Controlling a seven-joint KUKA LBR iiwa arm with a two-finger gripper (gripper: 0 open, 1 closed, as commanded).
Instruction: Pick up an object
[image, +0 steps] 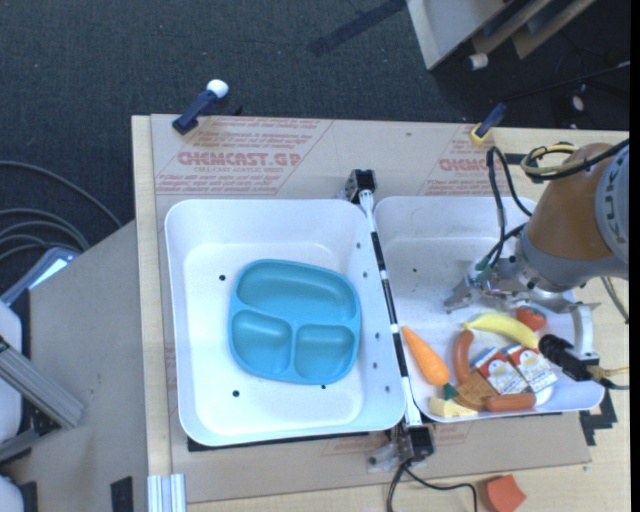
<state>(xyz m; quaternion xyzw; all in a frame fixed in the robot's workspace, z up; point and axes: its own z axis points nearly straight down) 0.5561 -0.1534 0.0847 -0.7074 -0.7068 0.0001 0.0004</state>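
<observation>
One gripper (478, 288) low in rt bin (430, 225), arm partly cut off (can't tell its state).

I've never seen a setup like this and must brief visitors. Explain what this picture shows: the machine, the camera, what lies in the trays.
One camera looks down at a slant on a bench with two shallow white bins. The grey machine with the orange band at the right is a robot arm; its end effector, the grasping part, is lowered into the right bin, just above the toys. I see nothing gripped. The left bin holds a blue divided plate. The right bin's near end holds toy food: a carrot, a banana, a sausage and small cartons. Its job is to pick up one object.
</observation>
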